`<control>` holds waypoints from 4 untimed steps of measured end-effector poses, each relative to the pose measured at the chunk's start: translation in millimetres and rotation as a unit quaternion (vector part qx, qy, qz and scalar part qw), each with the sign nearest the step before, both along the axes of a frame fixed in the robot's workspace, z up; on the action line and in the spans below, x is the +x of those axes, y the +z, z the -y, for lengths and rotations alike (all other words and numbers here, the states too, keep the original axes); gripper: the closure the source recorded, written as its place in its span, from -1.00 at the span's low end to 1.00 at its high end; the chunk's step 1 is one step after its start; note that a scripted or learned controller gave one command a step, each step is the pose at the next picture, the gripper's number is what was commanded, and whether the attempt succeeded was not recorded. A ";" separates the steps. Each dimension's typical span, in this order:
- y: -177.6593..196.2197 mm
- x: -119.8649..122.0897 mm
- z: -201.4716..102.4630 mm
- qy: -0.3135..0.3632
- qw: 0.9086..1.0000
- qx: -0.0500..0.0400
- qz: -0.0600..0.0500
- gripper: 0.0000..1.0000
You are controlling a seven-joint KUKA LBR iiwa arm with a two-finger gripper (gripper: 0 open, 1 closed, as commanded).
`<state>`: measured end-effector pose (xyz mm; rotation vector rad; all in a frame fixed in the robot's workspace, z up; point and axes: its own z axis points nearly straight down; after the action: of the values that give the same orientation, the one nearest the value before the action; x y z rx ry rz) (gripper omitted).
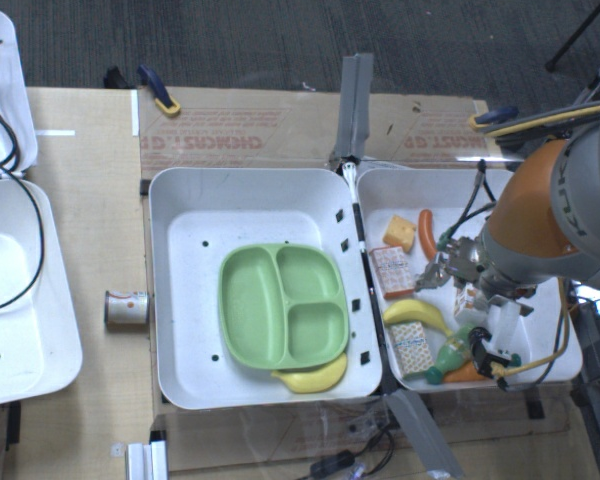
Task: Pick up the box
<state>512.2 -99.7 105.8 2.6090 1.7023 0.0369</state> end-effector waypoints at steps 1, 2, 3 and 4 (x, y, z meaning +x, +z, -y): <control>92.0 -13.3 -27.8 0.079 0.997 0.003 -0.018 -1.00; 4.7 46.7 -10.3 0.051 0.999 0.003 -0.008 -1.00; 1.3 37.6 -7.4 0.014 1.000 0.001 0.002 -1.00; -0.3 60.0 -7.0 0.034 0.999 0.002 -0.004 -1.00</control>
<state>572.2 -92.7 105.5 2.5558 1.7961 0.0330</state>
